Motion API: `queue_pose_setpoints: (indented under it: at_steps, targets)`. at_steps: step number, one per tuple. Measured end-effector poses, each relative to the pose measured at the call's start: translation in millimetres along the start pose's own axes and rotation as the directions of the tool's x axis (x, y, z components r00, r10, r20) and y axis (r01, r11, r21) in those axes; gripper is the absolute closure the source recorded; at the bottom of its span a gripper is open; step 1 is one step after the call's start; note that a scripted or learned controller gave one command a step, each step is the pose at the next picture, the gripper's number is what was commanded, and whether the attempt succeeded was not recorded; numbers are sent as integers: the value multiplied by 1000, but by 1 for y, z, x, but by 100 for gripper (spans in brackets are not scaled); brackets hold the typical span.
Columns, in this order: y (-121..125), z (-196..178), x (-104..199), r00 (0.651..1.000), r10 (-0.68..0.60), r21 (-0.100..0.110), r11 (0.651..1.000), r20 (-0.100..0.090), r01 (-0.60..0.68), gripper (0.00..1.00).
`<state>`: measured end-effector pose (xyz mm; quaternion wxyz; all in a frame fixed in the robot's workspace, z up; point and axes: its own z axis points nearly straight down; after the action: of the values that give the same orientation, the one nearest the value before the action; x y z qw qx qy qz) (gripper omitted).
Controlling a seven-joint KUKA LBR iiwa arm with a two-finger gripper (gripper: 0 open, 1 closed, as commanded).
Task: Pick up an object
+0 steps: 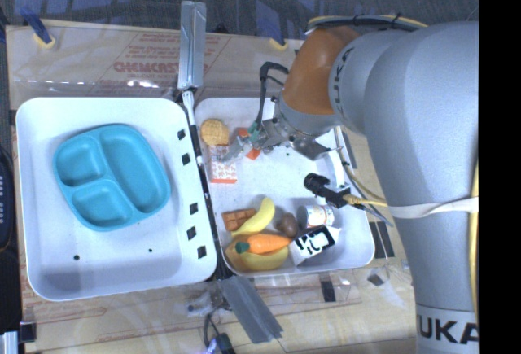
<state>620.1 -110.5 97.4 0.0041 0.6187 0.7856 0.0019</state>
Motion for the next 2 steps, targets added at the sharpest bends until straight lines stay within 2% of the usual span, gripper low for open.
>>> queue_pose_setpoints:
  at_steps: [1,2]
  targets:
    - [1,-11,1,1000,-4,-1,1000,-1,4,100]
    - [1,-11,1,1000,-4,0,1000,-1,4,0]
